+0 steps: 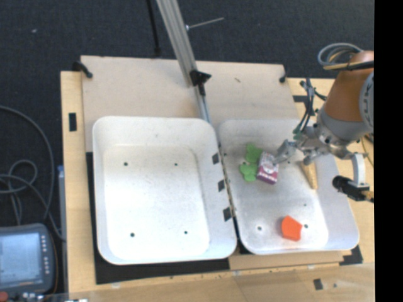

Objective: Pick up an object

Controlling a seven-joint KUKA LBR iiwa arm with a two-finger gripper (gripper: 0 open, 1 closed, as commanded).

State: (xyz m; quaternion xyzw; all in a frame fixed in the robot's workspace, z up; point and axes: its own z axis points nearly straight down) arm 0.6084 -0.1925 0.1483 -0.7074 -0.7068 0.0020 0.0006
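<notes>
Nearest me, an orange block (290, 228) sits in the right bin (340, 231). Further up, I see the pincer (288, 152) just beside a small purple-and-white carton (267, 168) lying against a green piece (250, 163); whether it's parted or gripping, I can't tell. I judge we're at the approach: next, close squarely on the carton.

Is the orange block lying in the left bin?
No, the orange block lies in the right bin, near its front edge.

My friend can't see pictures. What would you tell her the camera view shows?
A grey and orange robot arm reaches from the right over the right white bin, its gripper beside a small pink and white box. A green toy and an orange block also lie there, next to the left white bin.
</notes>
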